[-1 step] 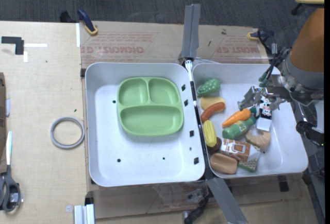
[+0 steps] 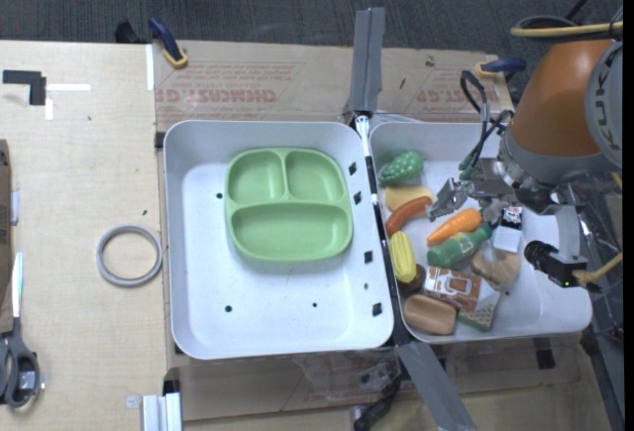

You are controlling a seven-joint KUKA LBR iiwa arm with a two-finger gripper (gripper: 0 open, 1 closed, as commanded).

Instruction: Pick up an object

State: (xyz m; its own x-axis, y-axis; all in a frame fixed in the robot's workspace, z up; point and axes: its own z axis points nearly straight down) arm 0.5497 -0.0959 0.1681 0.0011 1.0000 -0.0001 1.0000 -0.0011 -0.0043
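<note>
The right bin [image 2: 555,315] holds a pile of toy foods. Among them are a green bumpy vegetable [image 2: 401,164], a yellow wedge [image 2: 405,196], a red-orange sausage shape [image 2: 404,215], a corn cob [image 2: 402,257], an orange carrot [image 2: 454,224] and a green vegetable [image 2: 462,246]. A printed carton [image 2: 454,286], a brown bun [image 2: 429,315] and a bread slice [image 2: 496,267] lie nearer the front. My gripper [image 2: 454,194] hangs low over the pile, just above the carrot's left end. I see nothing clearly lifted by it.
The left bin [image 2: 198,310] holds a green divided plate [image 2: 288,203]. A grey ring [image 2: 129,254] and scissors [image 2: 18,365] lie on the bench at left. The arm's orange band [image 2: 560,102] and cables hang over the right bin's far right side.
</note>
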